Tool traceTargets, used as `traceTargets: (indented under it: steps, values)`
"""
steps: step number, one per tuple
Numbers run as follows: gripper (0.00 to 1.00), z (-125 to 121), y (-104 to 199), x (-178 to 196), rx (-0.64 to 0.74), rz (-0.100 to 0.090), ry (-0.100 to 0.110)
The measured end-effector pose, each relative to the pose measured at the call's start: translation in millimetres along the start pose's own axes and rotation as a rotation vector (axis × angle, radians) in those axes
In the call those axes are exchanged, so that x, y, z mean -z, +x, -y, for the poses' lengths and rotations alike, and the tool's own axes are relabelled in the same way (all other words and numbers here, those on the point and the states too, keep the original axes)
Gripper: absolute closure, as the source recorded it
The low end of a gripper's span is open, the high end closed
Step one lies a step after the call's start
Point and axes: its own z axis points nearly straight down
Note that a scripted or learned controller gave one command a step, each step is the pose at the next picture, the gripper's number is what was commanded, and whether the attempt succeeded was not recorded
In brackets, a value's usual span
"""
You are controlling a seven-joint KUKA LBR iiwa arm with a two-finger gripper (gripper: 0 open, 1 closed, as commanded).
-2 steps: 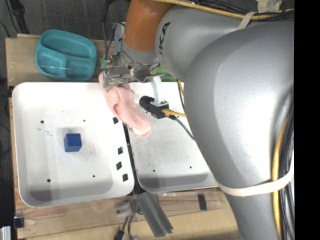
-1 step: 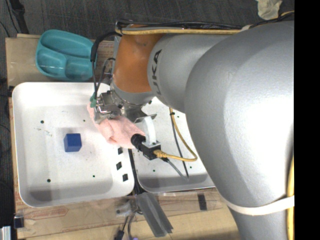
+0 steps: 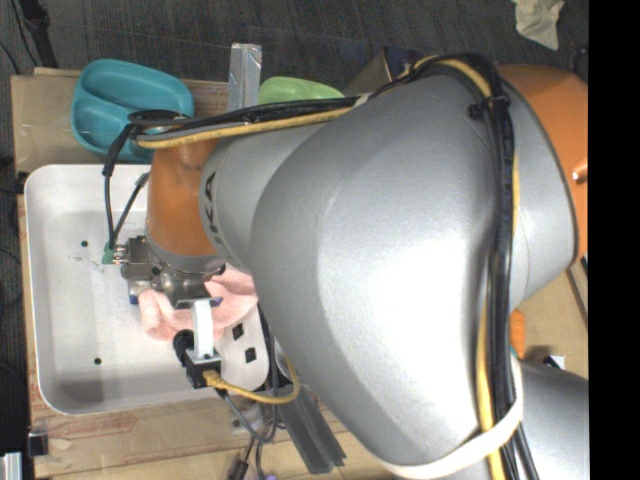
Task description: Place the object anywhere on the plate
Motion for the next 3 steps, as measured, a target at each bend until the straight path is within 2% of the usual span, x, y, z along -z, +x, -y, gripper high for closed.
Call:
traceTargets:
  steps: [1,2,3]
  values:
    - [1.00,-30,-79,64,0.122,0.001,0.005]
    - [1.00,-5,-16,10,-0.024,0.003,0.008]
    - [1.00,-45,-55,27,0.166,0.002,0.006]
